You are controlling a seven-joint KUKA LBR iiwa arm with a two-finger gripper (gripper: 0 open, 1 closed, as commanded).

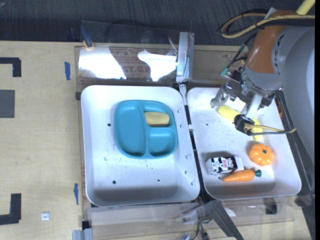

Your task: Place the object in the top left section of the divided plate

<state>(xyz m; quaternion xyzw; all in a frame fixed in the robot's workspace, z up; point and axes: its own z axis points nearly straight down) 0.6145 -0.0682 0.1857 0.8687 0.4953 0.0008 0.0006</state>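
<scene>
Bins are sitting side by side on the bench (35,149), and in the left bin (95,174) we are seeing a blue divided plate (131,129) with a yellowish bread-like piece (157,118) lying in its upper right section as the camera shows it. Over the right bin (285,181) we are watching the claw (232,111) hanging with its 2 fingers spread and nothing between them, just above a yellow banana (229,114). Nearer the front of that bin we are noting an orange pumpkin (261,154), a carrot (240,175) and a small black-and-white carton (221,164) touching the carrot.
</scene>
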